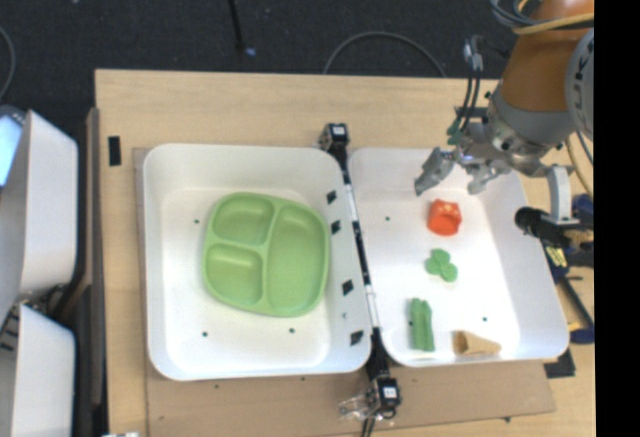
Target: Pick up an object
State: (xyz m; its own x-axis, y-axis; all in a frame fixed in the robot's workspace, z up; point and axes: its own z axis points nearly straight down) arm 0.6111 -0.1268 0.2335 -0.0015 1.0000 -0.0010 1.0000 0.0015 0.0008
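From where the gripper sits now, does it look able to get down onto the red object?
Probably yes. The gripper, fingers spread, hovers just above the red object in the right bin. Nothing lies between them, and the nearest neighbour, a small green piece, sits apart from it.

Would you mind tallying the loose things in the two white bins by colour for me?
Green: 3 (divided plate in the left bin, small lumpy piece and long block in the right bin)
Red-orange: 1 (small chunk, right bin)
Tan: 1 (wedge, right bin)
Total: 5
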